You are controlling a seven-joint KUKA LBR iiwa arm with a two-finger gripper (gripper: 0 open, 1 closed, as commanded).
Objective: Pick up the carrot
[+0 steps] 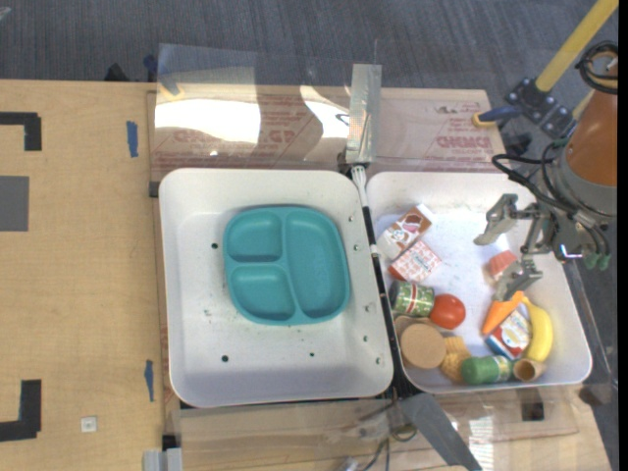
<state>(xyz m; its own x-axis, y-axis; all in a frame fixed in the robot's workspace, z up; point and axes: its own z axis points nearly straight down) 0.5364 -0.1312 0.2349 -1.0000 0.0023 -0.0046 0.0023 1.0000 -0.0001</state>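
Closest to the camera, along the front wall of the right bin (579,361), several toy foods lie packed together: a round tan disc (423,344), a green can (484,369) on its side, a yellow banana (539,330) and a small white packet with red print (510,339). The carrot (501,312) is in this same group, in the right half of the right bin. Its long axis runs at a slant, the lower end toward the front left and the upper end toward the back right. Which end is the tip, I cannot tell. It touches the packet and lies just beside the banana, so the room on that side is small. To its left, a red tomato (448,310) is near, with some bare white floor between them.

Above the carrot the jaws (521,248) hang over the bin, the grey fingers spread apart and nothing between them. One fingertip is near the upper end of the carrot, beside a small orange-red piece (501,262).

At the back of this bin, two red and white cartons (410,246) lie near the left wall. More open floor is at the back right corner.

On the bench, the left bin (186,292) holds a teal divided plate (287,264) with wide free room all around it.
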